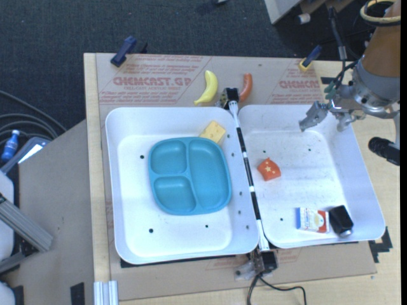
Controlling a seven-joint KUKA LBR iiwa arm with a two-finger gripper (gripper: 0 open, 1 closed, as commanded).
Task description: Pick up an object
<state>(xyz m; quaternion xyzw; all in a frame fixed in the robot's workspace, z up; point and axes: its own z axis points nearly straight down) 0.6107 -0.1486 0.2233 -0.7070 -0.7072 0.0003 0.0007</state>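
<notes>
Nothing is picked up yet: the tool, its fingers spread apart and holding nothing, hangs over the right bin's upper edge, well apart from the red block mid-frame

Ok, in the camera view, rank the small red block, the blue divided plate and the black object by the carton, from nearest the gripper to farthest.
1. The small red block, in the right bin, below and left of the gripper.
2. The black object, at the right bin's near corner beside the carton.
3. The blue divided plate, across in the left bin.
</notes>
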